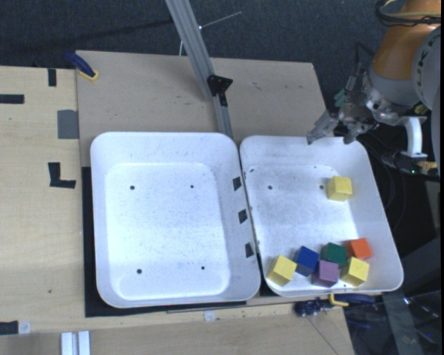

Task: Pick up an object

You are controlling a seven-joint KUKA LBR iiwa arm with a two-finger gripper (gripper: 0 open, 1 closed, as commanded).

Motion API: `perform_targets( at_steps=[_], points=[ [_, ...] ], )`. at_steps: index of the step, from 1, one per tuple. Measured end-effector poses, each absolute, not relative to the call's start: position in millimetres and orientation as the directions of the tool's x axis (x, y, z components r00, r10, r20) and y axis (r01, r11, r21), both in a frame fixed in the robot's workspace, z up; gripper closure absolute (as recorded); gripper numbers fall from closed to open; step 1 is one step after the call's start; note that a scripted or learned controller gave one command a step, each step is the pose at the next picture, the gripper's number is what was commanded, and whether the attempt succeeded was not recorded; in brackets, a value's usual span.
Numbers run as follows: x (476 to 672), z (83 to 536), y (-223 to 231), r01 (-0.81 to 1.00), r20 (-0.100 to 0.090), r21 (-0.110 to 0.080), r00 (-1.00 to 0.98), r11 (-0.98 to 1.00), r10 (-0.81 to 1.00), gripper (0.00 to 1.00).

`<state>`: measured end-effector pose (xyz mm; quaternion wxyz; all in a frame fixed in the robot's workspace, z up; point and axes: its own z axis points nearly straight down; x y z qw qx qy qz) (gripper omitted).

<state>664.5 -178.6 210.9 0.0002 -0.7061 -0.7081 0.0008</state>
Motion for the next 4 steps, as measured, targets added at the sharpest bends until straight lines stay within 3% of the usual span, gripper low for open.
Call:
perform_targets(
  at_steps=[1, 3, 4],
  points=[
    [664.4, 211, -179, 1.0, -0.002, -0.002, -0.002, 0.002, 1.0, 0.0],
    [669.7, 97, -171, 1.0, -0.001, -0.006, -0.004, 0.004, 1.0, 0.0],
    [671.1, 111, -170, 1.0, -0.002, -0.002, -0.005, 0.005, 1.0, 1.0]
  ],
)
